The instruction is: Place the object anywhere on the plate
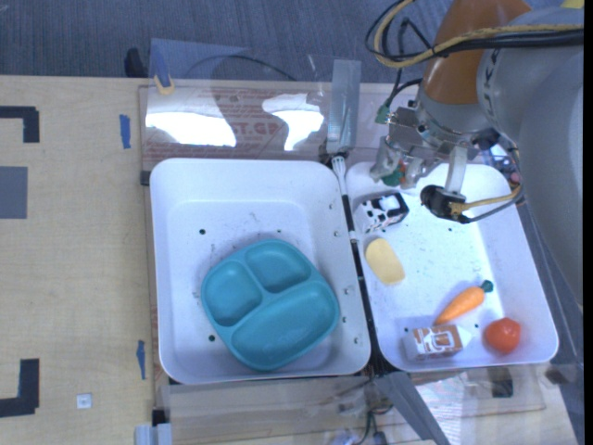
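Note:
A teal divided plate (269, 302) lies in the left bin (176, 248), towards its front. In the right bin (528, 267) lie a pale yellow oval object (385, 260), a carrot (460, 303), a red tomato (502, 335) and a small carton (433, 341). My gripper (383, 209) hangs over the back left corner of the right bin, just behind the yellow object and apart from it. It is open with nothing between its fingers.
The ridge where the two bins meet (352, 248) runs between the plate and the gripper. A clear plastic sheet and a metal post (343, 109) stand behind the bins. The arm and its cables (463, 54) reach over the right bin's back.

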Motion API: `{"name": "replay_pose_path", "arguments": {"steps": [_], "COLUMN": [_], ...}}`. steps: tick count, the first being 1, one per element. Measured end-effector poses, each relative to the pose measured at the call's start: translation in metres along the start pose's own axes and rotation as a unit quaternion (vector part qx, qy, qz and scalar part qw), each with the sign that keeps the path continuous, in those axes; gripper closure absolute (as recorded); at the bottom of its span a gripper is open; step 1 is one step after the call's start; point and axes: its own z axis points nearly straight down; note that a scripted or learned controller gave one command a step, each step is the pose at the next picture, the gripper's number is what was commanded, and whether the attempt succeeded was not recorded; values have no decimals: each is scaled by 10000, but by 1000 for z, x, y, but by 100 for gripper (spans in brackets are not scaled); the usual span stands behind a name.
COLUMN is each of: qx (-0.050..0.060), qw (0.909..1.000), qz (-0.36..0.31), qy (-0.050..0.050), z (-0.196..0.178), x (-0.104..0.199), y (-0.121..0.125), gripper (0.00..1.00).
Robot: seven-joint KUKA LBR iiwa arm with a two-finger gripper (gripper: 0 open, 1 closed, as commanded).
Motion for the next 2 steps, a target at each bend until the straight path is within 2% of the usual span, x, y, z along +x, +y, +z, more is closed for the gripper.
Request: {"name": "replay_pose_path", "arguments": {"steps": [1, 2], "qx": [-11, -15], "qw": [10000, 10000], "qz": [42, 74], "qy": [14, 0], "z": [0, 0], "x": [97, 91], "y": [-25, -24], "gripper": [100, 0]}}
